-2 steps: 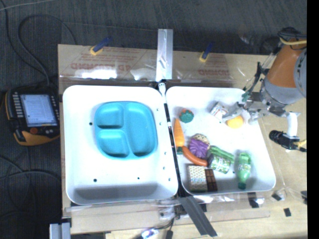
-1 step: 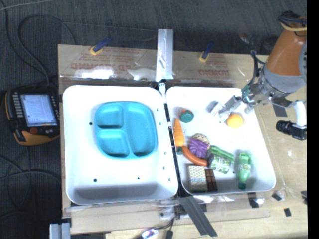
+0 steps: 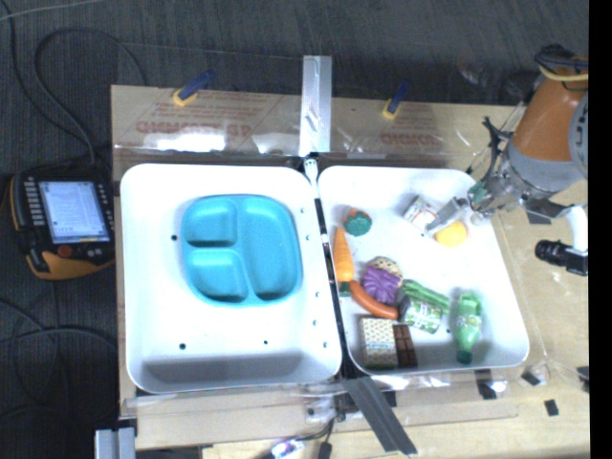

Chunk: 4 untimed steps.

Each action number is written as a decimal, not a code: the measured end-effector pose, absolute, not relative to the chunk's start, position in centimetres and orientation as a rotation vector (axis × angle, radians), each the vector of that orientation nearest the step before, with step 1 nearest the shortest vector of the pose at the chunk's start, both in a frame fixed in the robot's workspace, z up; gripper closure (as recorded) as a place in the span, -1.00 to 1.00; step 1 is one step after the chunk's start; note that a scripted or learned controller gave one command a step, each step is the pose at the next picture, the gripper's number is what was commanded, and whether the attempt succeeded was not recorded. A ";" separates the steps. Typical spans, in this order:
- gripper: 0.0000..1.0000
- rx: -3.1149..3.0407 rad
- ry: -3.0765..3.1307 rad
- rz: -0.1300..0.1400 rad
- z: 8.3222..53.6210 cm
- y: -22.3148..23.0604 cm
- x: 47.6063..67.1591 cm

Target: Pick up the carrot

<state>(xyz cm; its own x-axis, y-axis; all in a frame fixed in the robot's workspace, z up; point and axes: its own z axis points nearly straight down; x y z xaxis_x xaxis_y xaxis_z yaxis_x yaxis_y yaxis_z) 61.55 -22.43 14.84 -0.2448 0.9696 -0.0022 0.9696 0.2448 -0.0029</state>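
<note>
The carrot (image 3: 341,258) is orange and lies lengthwise against the left wall of the right bin (image 3: 512,285), with its tip towards the bin's far end. My gripper (image 3: 466,208) hangs over the far right part of that bin, just above a yellow piece (image 3: 452,235) and next to a small silver-white item (image 3: 418,208). It is well to the right of the carrot and apart from it. The arm (image 3: 550,132), with its orange band, reaches in from the right edge.
Around the carrot lie a teal round piece (image 3: 359,223), a purple item (image 3: 381,281), a red-orange sausage (image 3: 373,301), a green bottle (image 3: 467,323), a green packet (image 3: 424,301) and brown bars (image 3: 387,342). The left bin (image 3: 153,342) holds a blue divided tray (image 3: 239,249).
</note>
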 end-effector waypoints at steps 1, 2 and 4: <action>-1.00 -2.044 -2.380 -0.005 11.2 -21.8 59.5; -1.00 -1.950 -2.463 0.003 17.2 -22.4 54.6; -1.00 -2.070 -2.362 0.000 15.5 -22.1 57.1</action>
<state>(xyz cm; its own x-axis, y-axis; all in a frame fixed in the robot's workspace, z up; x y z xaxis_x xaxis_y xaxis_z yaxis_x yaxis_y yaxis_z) 57.09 -22.15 15.48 -0.1315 0.9913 0.0008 0.9913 0.1315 -0.0004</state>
